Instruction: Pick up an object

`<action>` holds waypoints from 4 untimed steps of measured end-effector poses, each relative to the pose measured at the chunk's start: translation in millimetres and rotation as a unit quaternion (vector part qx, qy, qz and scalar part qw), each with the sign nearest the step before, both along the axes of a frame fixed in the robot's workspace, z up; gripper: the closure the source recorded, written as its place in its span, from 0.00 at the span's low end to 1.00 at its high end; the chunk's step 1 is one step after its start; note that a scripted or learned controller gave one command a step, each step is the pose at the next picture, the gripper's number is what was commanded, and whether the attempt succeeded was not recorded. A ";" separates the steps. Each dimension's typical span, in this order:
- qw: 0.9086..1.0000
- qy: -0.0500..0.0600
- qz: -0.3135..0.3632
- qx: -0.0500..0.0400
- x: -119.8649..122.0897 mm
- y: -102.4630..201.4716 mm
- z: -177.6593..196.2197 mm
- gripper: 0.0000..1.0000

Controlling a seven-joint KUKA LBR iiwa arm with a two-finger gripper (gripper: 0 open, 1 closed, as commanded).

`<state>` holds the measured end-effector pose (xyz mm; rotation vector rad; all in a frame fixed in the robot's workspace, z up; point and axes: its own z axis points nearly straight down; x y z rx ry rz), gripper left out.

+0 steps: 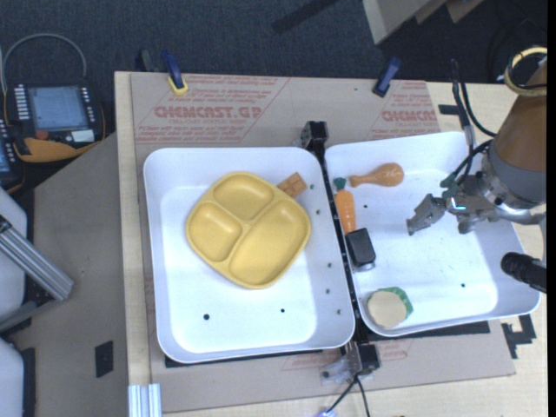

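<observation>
My gripper [446, 221] hovers over the middle of the right bin [486, 298], open, with nothing between its fingers. To its left lie an orange carrot [345, 209] with a green top and a black block [360, 248], both against the bin's left wall. A tan drumstick-shaped piece [379, 176] lies at the back of the bin, up and left of the gripper. A round pale cookie with a green rim [388, 307] rests near the front wall.
The left bin [243, 320] holds a yellow divided plate [248, 229] and a small brown block [292, 183] at the plate's back right edge. Blue clamps [176, 74] grip the board's far edge. The arm's orange band [526, 129] stands at the right.
</observation>
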<state>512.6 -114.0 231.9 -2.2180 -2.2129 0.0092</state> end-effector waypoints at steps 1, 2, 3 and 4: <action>1.000 -0.005 0.001 -0.001 2.2 0.1 4.6 0.00; 1.000 -0.001 0.000 0.000 -7.7 -4.8 -49.9 0.00; 1.000 -0.003 0.001 0.000 -6.3 -10.1 -109.1 0.00; 1.000 -0.005 -0.001 -0.001 -5.1 -11.3 -144.6 0.00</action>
